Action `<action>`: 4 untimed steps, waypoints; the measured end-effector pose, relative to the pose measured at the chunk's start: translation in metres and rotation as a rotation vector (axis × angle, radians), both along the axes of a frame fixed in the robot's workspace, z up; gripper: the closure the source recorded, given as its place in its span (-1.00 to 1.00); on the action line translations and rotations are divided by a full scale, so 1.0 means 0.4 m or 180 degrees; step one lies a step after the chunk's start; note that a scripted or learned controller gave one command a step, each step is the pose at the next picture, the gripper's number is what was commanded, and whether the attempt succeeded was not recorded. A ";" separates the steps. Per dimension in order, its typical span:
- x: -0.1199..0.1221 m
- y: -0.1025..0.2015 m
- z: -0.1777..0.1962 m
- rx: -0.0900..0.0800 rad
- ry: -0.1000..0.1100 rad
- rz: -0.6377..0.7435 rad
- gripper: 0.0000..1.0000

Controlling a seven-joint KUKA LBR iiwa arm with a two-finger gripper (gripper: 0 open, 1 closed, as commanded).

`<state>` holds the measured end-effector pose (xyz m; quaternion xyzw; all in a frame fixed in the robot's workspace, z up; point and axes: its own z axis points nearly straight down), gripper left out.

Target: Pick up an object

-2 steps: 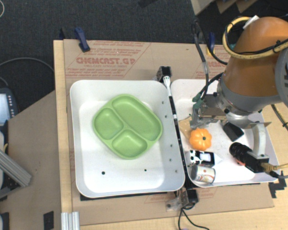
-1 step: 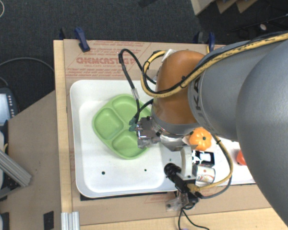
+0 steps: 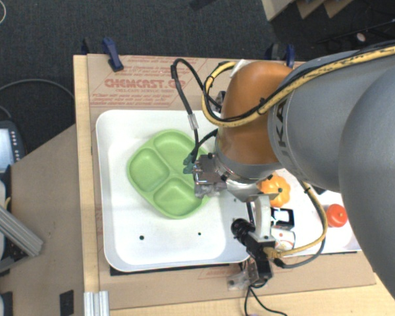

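The green plate [image 3: 163, 172], a sectioned dish with several shallow wells, lies flat in the left bin [image 3: 118, 236], towards the bin's far right part. The arm [image 3: 303, 130] hangs over the plate's right edge, with its orange band above the wrist just right of the plate. The gripper [image 3: 204, 176] sits at the plate's right rim, mostly hidden under the wrist, so I cannot tell how it is set or whether it has hold of anything. An orange object [image 3: 276, 189] lies to the right of the plate, in the other bin, with a smaller orange-red piece [image 3: 336, 214] further right. Judging from this, nothing is lifted yet: the plate rests on the bin floor, and the grasp and lift are left to do.
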<state>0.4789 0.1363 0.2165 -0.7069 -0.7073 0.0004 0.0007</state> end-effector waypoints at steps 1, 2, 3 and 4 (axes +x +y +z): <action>0.001 0.001 0.025 0.0000 -0.0004 0.0003 1.00; 0.002 -0.078 0.078 -0.0003 -0.0016 -0.0013 1.00; 0.001 0.178 0.305 0.0023 -0.0039 0.0040 1.00; 0.009 0.194 0.745 0.0028 -0.0065 0.0010 1.00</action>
